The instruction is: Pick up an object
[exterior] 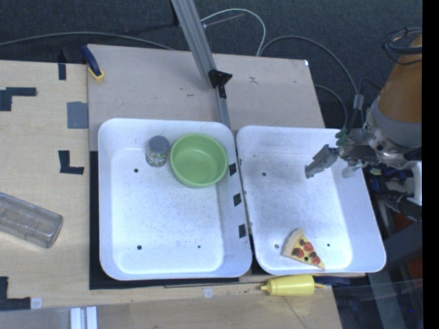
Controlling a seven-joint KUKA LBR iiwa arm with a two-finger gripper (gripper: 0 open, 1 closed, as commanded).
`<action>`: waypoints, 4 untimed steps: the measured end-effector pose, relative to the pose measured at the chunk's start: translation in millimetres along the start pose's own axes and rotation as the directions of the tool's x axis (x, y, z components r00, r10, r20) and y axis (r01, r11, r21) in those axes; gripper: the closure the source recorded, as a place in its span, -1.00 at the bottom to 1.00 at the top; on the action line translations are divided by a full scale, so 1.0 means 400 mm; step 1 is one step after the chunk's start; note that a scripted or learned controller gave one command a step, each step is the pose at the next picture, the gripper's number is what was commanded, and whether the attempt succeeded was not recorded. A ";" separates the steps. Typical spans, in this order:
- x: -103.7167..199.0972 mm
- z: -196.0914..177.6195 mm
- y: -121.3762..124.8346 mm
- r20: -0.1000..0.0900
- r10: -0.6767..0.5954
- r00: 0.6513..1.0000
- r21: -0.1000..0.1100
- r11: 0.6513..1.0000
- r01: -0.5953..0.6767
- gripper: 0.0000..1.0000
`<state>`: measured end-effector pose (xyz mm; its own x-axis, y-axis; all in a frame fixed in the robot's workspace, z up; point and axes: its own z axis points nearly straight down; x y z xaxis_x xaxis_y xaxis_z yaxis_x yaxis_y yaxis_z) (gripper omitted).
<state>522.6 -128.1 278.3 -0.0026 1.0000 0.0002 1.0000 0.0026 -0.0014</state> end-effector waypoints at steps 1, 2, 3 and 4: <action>0.000 0.000 0.000 0.000 0.000 1.000 0.000 1.000 0.000 -1.00; 0.022 0.147 0.009 -0.001 0.001 1.000 0.006 1.000 -0.001 -1.00; 0.048 0.294 0.000 -0.001 0.001 1.000 0.007 1.000 -0.001 -1.00; 0.048 0.455 -0.015 -0.001 0.002 1.000 0.008 1.000 -0.002 -1.00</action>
<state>516.4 -108.7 96.3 -0.0005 1.0000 0.0014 1.0000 0.0005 -0.0095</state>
